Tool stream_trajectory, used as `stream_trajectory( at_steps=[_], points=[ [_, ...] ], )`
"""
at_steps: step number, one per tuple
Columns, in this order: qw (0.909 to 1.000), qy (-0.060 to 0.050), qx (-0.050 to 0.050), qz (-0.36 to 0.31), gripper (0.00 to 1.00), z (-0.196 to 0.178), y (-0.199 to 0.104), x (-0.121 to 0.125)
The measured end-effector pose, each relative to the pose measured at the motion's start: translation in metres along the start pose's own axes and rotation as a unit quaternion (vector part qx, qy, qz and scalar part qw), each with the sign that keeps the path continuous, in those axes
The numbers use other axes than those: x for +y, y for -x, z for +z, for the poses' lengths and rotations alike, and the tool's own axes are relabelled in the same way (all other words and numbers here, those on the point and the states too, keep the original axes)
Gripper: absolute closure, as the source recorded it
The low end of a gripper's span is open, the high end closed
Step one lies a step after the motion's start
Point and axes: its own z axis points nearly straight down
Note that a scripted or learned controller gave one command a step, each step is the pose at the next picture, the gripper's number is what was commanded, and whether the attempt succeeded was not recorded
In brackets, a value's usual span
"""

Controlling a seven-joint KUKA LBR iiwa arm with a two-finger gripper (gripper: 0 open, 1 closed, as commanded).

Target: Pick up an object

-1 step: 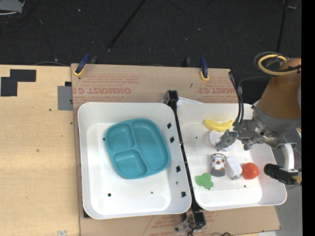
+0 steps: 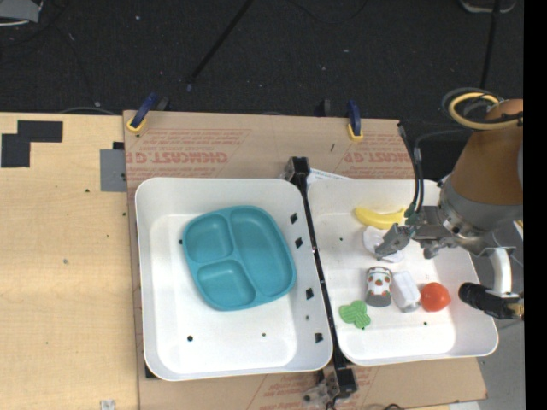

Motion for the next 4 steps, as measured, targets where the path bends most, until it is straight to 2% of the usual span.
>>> stream_trajectory(
  at_steps=[1, 2, 3, 4],
  points=[
    [1.0, -0.002, 0.0, 0.0, 0.0, 0.06, -0.006, -0.005],
    [1.0, 0.005, -0.001, 0.0, 0.0, 0.085, -0.005, -0.002],
    [1.0, 0.004, -0.001, 0.001, 1.0, 0.077, -0.005, -0.002],
    [1.0, 0.002, 0.0, 0.0, 1.0, 0.022, -0.014, 0.002]
  ],
)
